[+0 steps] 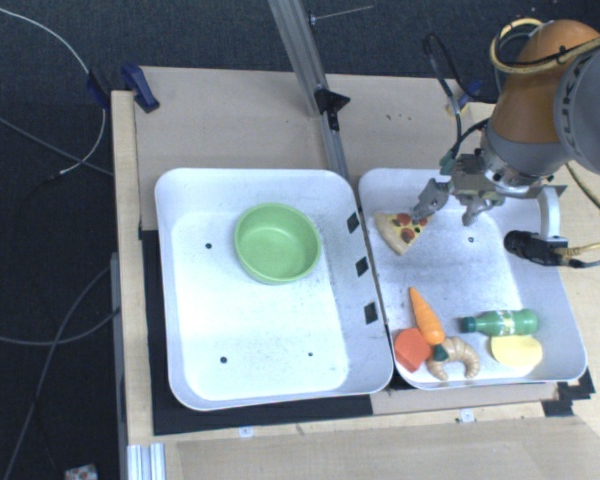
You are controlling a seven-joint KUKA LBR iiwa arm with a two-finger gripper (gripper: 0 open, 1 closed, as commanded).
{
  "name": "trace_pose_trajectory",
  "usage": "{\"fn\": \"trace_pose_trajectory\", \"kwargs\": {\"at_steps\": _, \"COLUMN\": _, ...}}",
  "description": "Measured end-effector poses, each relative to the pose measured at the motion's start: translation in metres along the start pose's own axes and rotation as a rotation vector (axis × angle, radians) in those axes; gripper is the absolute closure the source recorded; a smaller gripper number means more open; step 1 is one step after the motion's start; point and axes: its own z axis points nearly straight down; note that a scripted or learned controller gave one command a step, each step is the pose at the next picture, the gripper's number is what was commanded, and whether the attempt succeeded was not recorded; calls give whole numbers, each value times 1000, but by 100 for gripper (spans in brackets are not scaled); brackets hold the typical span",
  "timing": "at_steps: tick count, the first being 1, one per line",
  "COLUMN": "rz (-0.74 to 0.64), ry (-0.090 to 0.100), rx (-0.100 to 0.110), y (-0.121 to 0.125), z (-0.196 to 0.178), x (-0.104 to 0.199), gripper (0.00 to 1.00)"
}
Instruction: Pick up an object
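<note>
Nearest the camera, a carrot point(426, 313) and green bottle point(499, 321) are left aside. Farther back, the pizza slice point(400, 232) lies under the open gripper point(446, 204); a centred descent is needed before closing.

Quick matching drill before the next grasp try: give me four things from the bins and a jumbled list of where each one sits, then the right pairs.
Things:
1. bowl
2. pizza slice
3. bottle
4. carrot

Places:
A. right bin, near its front right corner, lying on its side
B. left bin, toward the back
C. right bin, near the back left, just beside the gripper
D. right bin, lying at a slant left of the bottle

Pairs: 1-B, 2-C, 3-A, 4-D
</note>
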Motion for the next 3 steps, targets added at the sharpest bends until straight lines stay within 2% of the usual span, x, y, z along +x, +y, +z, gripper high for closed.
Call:
{"fn": "trace_pose_trajectory", "kwargs": {"at_steps": 1, "rz": 3, "ry": 1, "rx": 1, "y": -8, "z": 47, "x": 5, "gripper": 0}}
{"fn": "trace_pose_trajectory", "kwargs": {"at_steps": 2, "rz": 3, "ry": 3, "rx": 0, "y": -8, "z": 64, "x": 6, "gripper": 0}}
{"fn": "trace_pose_trajectory", "kwargs": {"at_steps": 3, "rz": 3, "ry": 4, "rx": -2, "y": -7, "z": 52, "x": 7, "gripper": 100}}
